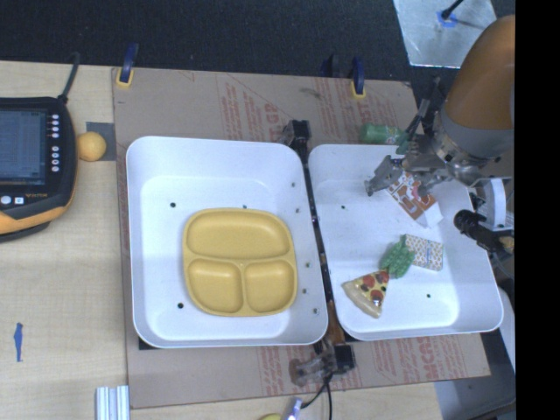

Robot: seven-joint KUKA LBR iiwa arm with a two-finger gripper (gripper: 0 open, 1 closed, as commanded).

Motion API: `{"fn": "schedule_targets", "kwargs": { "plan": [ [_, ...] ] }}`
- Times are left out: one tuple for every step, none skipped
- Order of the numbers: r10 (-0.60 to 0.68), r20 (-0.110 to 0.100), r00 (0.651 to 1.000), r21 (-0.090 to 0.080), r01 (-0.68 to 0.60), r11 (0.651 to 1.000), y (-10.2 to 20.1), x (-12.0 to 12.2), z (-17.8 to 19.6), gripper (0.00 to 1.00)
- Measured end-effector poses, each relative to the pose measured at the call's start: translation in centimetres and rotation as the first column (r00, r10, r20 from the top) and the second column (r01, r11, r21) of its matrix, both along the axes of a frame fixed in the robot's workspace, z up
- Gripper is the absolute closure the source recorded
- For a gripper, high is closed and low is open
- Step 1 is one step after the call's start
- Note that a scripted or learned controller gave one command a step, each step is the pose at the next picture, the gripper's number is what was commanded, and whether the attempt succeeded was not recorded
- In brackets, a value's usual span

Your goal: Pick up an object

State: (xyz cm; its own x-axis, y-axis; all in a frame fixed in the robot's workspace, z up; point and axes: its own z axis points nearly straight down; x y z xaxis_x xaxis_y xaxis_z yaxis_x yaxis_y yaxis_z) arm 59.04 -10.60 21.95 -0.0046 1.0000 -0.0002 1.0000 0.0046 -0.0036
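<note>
The gripper [404, 175] is placed low over the right bin [350, 313], above a red-and-white packet [415, 198]; whether its fingers are spread cannot be told. A pizza slice [368, 291] is seen nearer the front.

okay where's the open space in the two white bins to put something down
Right bin: bare floor on its left half, between the shared rim and the pizza slice toy, below the claw. Crowded around the green toy, patterned card and red-and-white packet. Left bin: bare margins around the yellow divided plate.
</note>
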Motion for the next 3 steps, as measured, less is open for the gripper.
{"fn": "schedule_targets", "kwargs": {
  "plan": [
    [-0.001, -0.001, 1.000, -0.002, 0.001, 1.000, -7.5, -3.7, -3.9, 0.00],
    [0.000, 0.001, 1.000, 0.001, 0.000, 1.000, -10.5, 6.6, -12.8, 0.00],
    [0.000, -0.001, 1.000, 0.000, 0.000, 1.000, -10.6, -3.8, -12.8, 0.00]
  ]
}}
